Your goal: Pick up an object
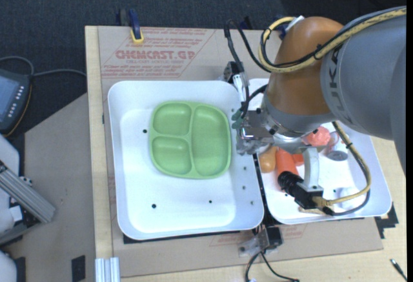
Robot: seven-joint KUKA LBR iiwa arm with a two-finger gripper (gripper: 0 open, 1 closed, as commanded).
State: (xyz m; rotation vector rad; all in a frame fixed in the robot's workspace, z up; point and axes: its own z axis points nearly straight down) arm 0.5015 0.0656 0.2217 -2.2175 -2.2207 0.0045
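Orange is marking the likeliest pick: a stubby orange plastic-looking piece [288, 160] is lying in the shallow white bin on the view's right [361, 204]. It is sitting just beside a rounded amber-yellow piece [266, 161], and whether the two are touching I cannot tell. A lumpy coral-pink piece [317, 137] is lying near them and is partly covered by the arm. The three are crowding the bin's inner side, which is probably why the arm is leaning in so close to the shared wall.

The end effector [250, 135] is hanging under the grey and orange wrist, right at the boundary between the two bins and just beside the amber-yellow piece. The wrist is hiding its working end, so I cannot tell whether it is open, closed or gripping anything. I am judging the pick as not yet done, since every piece is resting on the bin floor.

Further out, a pale green divided plastic plate [191, 139] is lying flat in the shallow white bin on the view's left [129, 164], apart from the clustered pieces. Both bins are sitting on a pale brown table [97, 145].
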